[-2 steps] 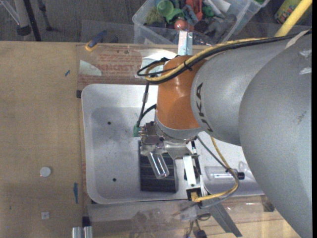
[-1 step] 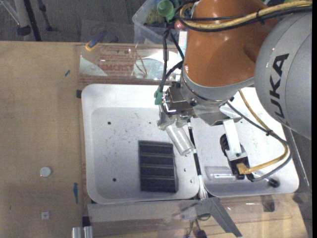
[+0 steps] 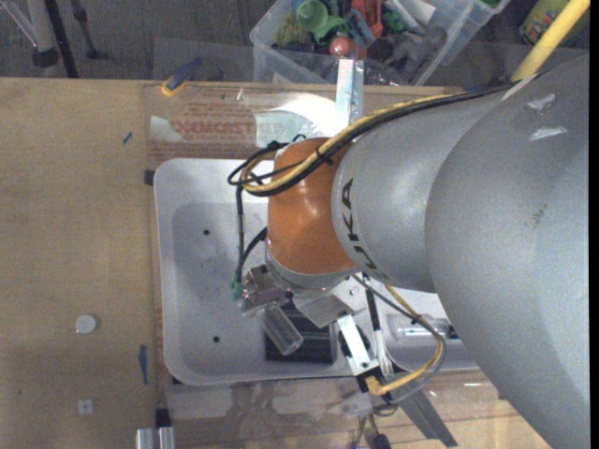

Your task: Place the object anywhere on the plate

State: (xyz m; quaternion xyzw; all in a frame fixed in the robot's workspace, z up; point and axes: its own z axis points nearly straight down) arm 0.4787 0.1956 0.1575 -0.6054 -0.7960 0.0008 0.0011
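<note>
My grey arm with its orange band point(image 3: 304, 218) reaches in from the right and hangs over the left white bin point(image 3: 182, 251), hiding most of the bin's floor. The gripper point(image 3: 285, 330) points down below the wrist near the bin's front wall, seen as a dark block with a pale cylindrical part. I cannot make out any object at the gripper. No plate can be made out; the arm covers the bin's middle and right.
A few small dark specks point(image 3: 215, 339) lie on the bin's bare left floor. A clear tub of colourful toys point(image 3: 374, 17) stands behind the bench. A small grey disc point(image 3: 85, 324) lies on the wooden top at the left. Cables point(image 3: 412, 363) hang from the wrist.
</note>
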